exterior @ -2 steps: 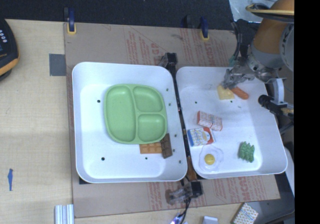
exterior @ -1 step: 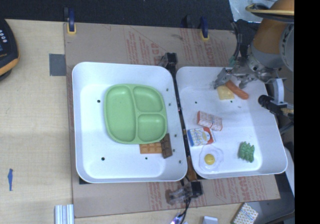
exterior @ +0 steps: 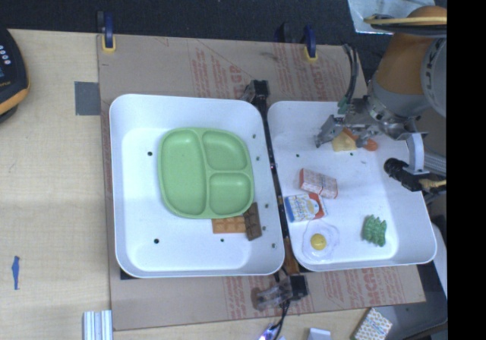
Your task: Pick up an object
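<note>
The grey two-finger gripper [exterior: 343, 132] hangs low over the far part of the right shallow white bin [exterior: 414, 255], with the grey arm and its orange band [exterior: 402, 58] coming in from the right. Directly at its tips lies a small pale yellow wedge-shaped block [exterior: 345, 142], and a little orange-red piece [exterior: 370, 144] sits just beside that on the right. From where I stand the metal tips straddle the yellow block or rest right against it, but I cannot tell whether the block is truly between them, nor whether the gripper is released or clenched; the parts overlap too much.

So the move ahead turns on 1 relation: the yellow block lies just under and slightly nearer the camera than the gripper, practically touching. Its long axis looks to run across the bin, left to right, though it is small and hard to read.

The other pieces lie well apart, toward the near side: a red-and-white packet [exterior: 317, 182], a blue-and-white packet [exterior: 302, 207], a white round piece with a yellow centre [exterior: 318, 241] and a green knobbly toy [exterior: 373, 230]. The left white bin [exterior: 129, 255] holds a light green divided plate [exterior: 206, 172] and a brown-and-orange block [exterior: 237, 223].

I judge that a short straight descent and a closing on the yellow block is what is called for.
</note>
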Tool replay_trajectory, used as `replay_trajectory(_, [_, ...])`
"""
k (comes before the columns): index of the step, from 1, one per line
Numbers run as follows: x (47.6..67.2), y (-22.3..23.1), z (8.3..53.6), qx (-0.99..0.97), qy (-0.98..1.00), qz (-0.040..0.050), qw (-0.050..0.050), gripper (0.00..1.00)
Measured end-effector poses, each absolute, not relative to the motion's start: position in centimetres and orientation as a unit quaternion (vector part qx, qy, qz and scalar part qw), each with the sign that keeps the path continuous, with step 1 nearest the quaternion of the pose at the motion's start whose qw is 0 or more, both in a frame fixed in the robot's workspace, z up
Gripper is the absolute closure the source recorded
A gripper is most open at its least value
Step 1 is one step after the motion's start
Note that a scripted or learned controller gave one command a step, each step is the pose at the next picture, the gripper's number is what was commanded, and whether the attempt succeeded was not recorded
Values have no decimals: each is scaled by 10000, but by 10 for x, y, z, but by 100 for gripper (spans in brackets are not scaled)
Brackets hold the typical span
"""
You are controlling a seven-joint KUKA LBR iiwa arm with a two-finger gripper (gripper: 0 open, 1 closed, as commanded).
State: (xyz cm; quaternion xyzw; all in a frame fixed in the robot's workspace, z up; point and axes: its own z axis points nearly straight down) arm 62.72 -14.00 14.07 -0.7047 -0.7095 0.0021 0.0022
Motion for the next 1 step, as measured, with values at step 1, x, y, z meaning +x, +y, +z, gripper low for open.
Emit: replay_trajectory(1, [577, -122, 94, -7073, -7069, -20, -24, 0])
